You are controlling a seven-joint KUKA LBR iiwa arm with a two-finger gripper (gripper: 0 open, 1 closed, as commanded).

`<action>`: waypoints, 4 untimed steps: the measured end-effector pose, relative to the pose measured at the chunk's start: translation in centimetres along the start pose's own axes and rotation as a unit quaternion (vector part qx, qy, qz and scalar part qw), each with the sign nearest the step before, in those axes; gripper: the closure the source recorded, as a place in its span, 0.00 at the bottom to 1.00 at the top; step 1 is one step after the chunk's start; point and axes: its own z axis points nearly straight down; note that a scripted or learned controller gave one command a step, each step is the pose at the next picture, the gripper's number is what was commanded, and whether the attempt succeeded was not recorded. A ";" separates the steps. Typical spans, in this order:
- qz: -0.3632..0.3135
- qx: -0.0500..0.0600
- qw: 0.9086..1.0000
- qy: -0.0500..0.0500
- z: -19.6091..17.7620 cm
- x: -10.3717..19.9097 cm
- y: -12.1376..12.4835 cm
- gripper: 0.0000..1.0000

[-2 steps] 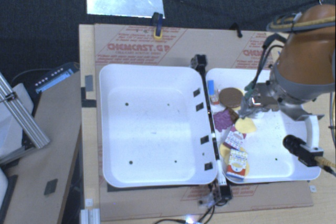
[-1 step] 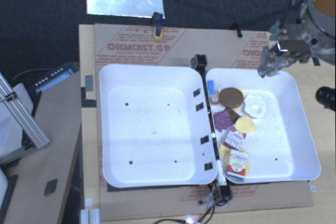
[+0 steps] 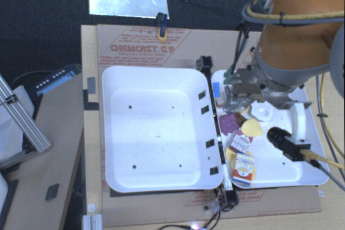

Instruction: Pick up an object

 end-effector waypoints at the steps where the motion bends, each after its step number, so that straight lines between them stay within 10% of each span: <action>1: -0.004 -0.011 1.000 0.004 -11.1 10.9 0.1 1.00; 2: 0.000 0.000 1.000 -0.001 -1.1 16.8 0.1 1.00; 3: 0.002 -0.012 1.000 0.004 -15.7 16.8 0.2 1.00; 4: 0.004 0.002 1.000 -0.003 -1.1 16.7 0.1 1.00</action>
